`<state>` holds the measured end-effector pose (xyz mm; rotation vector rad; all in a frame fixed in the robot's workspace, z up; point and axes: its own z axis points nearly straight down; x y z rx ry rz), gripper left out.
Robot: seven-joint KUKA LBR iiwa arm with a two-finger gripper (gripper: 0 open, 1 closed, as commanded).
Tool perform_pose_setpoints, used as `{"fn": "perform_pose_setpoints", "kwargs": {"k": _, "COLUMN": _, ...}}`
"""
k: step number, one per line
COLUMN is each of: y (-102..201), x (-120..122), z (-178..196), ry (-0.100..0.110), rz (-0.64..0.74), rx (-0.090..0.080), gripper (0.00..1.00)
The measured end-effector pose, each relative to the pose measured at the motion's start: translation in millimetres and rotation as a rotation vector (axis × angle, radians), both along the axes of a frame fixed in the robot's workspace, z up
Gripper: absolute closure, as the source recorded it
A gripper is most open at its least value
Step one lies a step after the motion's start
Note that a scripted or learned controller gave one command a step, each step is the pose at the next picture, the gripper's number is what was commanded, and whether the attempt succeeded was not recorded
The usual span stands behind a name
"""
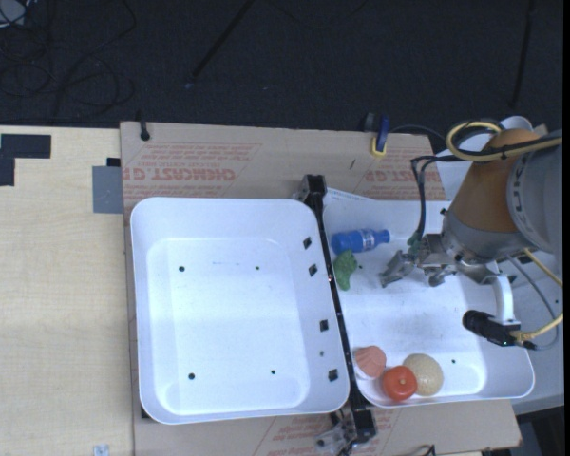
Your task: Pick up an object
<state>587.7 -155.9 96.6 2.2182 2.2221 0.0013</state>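
Dark floor lies behind the pale wooden bench (47,302), where a cardboard sheet (228,164) carries two shallow white bins side by side. Inside the right bin (437,326), the grey two-finger gripper (395,270) hovers low over the floor, its fingers (391,275) slightly parted with nothing between them. Just beyond the fingers, toward the far rim, a small blue plastic bottle with a white cap (360,241) lies on its side, long axis running across the bin, cap end pointing toward the arm's side. Beside the fingers, against the black divider (328,283), sits a small green crumpled object (345,268). Open white floor spreads on the near side of the fingers. At the near rim cluster a pink shell-like piece (369,359), a red round ball (398,383) and a beige round ball (424,373), touching one another. The arm (513,207) reaches in across the bin's right wall, wrist bent down. The left bin (228,312) stands well apart from the fingers.
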Motion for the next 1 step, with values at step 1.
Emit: {"fn": "perform_pose_setpoints", "kwargs": {"k": 1, "y": -59.9, "x": 51.3, "z": 89.9, "ry": -0.006, "rz": 0.001, "rx": -0.004, "gripper": 0.0}}
